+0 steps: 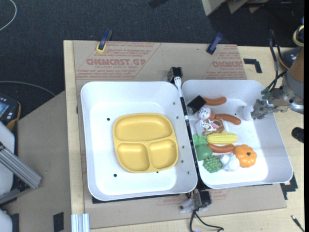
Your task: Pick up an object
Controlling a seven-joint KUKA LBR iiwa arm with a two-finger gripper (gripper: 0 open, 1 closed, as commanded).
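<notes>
Toy food lies heaped in the right bin (275,144): two sausages (215,101), a corn cob (222,138), an orange pumpkin (246,155), broccoli (212,164) and a small white figure (204,112). None is lifted; all rest on the bin floor. The gripper (258,109) hangs at the bin's right wall, apart from the pile; whether it is open or closed cannot be told. The left bin (96,129) holds a yellow divided plate (145,141). Judged state: pick not yet made; approach, grasp and lift remain.

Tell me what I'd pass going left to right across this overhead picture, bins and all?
Left white bin → yellow divided plate → right white bin → broccoli → corn cob → orange pumpkin → gripper, near the right bin's far right wall.
</notes>
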